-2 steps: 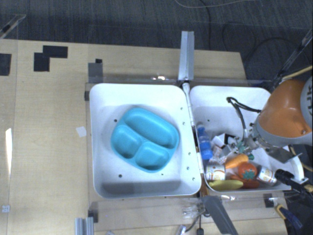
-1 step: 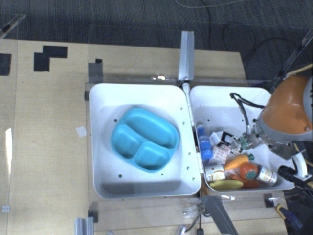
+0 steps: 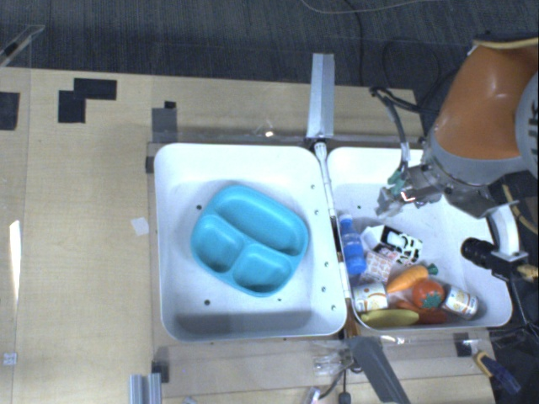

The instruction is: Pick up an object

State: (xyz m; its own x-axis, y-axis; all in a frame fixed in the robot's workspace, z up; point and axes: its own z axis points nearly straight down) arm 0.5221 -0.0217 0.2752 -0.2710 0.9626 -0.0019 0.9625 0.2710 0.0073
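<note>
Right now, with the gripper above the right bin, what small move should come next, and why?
Probably a short move toward the bin's front, then straight down. The gripper hangs over bare floor in the back of the right bin, while the objects, such as the blue bottle and the orange toy, lie piled nearer the front. Nothing shows between its fingers.

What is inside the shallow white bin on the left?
The left white bin holds one blue plastic divided tray with three compartments, lying tilted. Whatever sits under the tray is covered, so that cannot be seen.
</note>
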